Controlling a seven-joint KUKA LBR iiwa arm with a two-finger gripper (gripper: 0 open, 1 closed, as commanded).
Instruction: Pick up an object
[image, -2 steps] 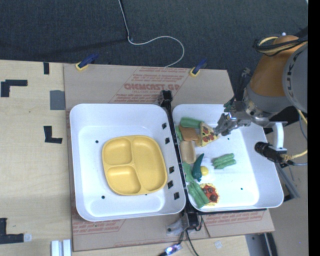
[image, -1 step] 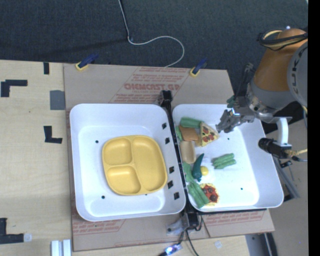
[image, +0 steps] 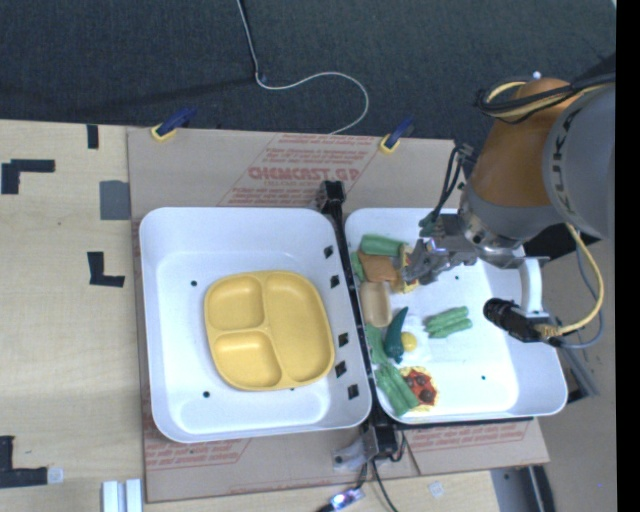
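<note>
cardboard-covered bench (image: 300, 175), two white bins noted. gripper (image: 418, 268) positioned low in the right bin (image: 500, 390), beside a brown object (image: 377, 267); jaw state cannot be told. yellow divided plate (image: 268, 330) occupies the left bin (image: 170, 300).

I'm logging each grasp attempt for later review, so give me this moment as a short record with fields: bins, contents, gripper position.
left bin: holds a yellow divided plate, lying flat
right bin: holds several small toy foods, most along its left wall
items seen: green piece at top, brown piece below it, green ridged piece alone near the middle, red and green pieces at the bottom left
gripper: low over the right bin's upper left, beside the brown piece
grasp: cannot tell
</note>
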